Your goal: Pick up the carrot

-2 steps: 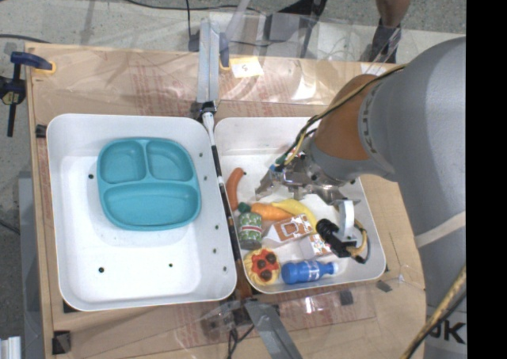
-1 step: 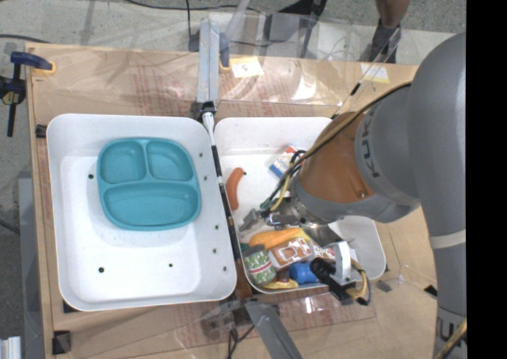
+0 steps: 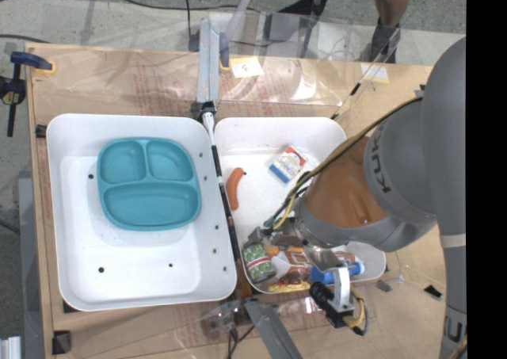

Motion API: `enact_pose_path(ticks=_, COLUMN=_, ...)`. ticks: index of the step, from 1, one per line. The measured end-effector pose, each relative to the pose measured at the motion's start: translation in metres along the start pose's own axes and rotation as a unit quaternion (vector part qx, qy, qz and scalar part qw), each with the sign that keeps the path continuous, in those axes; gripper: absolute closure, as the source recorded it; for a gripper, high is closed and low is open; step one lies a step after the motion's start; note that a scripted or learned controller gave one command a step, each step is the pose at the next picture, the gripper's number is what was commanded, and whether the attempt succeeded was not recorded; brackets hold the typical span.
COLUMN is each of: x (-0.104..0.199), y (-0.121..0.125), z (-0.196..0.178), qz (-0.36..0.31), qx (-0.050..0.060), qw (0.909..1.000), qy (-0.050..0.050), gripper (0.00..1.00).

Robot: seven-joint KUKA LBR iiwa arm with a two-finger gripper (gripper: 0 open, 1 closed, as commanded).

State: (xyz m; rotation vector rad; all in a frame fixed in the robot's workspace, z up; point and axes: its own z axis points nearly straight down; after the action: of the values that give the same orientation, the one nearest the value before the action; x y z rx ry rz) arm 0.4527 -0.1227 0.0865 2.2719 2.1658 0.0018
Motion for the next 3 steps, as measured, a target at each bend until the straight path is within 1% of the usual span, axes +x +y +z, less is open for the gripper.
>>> enact_pose_path(ticks=1, x=-0.001, y=0.001, z=-0.010, qz=-0.001, qx=0.000, qw=1.0000, qy=0.000, gripper=1.00)
enact_pose_path(ticks=2, x=0.065, y=0.038, z=-0.100, qz=-0.169, qx=0.001, qw=0.9856, qy=0.001, gripper=1.00)
enact_pose_path(ticks=3, x=0.065, y=0.038, z=-0.100, qz=-0.169, qx=0.001, qw=0.9856, qy=0.001, gripper=0.00)
